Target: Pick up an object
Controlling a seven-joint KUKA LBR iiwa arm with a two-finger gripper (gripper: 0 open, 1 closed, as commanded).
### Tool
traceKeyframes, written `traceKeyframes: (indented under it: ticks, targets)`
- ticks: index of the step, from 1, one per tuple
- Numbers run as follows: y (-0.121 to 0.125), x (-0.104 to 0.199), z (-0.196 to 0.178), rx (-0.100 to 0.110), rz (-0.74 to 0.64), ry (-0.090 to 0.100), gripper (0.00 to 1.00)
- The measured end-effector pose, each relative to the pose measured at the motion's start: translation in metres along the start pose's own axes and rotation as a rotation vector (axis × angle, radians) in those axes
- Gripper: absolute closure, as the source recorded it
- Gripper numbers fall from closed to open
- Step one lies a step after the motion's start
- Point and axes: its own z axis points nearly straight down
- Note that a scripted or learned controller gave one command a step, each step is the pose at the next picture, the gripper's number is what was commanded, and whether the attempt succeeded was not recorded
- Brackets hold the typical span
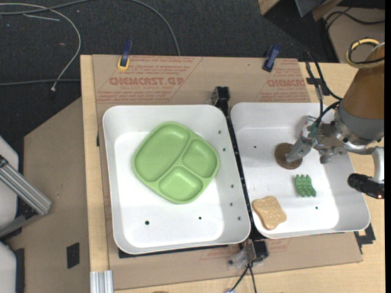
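Right bin: brown round object mid-bin under the gripper, green ridged piece near right wall, tan cracker at front-left corner.

We see a light green plate in a white bin, a brown round thing, a dark green toy and a tan cookie.

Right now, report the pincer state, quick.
Pincer: over the right bin, down at the brown round object; open or closed cannot be told, and no grasp is visible.
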Motion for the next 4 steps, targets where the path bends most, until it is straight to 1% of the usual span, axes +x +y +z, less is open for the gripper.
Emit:
traceKeyframes:
  ticks: [1,2,3,4]
  targets:
    - [0.003,0.0,-0.008,-0.014,-0.003,-0.002,0.0]
    - [0.007,-0.004,0.053,-0.012,-0.003,-0.002,0.0]
    - [0.007,-0.004,0.095,-0.011,-0.003,-0.002,0.0]
    - [0.008,-0.004,0.082,-0.017,-0.003,-0.003,1.0]
